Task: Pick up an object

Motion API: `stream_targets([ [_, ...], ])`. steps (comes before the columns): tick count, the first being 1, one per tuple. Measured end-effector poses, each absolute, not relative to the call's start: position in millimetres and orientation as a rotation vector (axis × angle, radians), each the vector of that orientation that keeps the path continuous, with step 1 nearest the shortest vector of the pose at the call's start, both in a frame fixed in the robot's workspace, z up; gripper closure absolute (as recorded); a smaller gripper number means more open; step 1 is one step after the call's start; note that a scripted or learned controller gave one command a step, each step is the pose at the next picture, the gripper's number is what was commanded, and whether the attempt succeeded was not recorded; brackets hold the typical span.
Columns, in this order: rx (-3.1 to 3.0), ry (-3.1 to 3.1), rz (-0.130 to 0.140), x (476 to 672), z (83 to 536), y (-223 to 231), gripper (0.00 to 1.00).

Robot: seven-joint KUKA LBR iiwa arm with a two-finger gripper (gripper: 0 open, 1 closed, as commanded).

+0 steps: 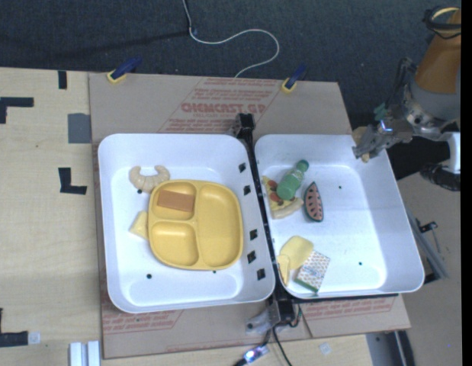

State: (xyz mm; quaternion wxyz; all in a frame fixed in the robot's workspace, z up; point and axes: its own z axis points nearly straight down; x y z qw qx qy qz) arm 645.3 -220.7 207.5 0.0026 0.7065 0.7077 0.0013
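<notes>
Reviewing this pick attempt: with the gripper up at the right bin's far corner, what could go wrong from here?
1. The green bottle, watermelon slice and pizza slice lie close together, so a grasp may nudge neighbours or catch two.
2. The yellow piece lies against the right bin wall, leaving little room.
3. The gripper hovers near the rim and could clip it descending.

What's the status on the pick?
Gripper at right bin's upper right rim, holding nothing visible. Green bottle, watermelon slice untouched. Nothing in the way.
</notes>
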Motion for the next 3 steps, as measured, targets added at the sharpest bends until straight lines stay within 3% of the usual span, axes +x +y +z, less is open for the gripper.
stream_targets([
  [1,2.219,2.222,0.001,645.9,225.5,-220.1,1.00],
  [2,2.214,2.230,0.002,662.2,224.5,-165.1,1.00],
  [3,2.216,2.229,0.000,661.9,232.7,-116.2,1.00],
])
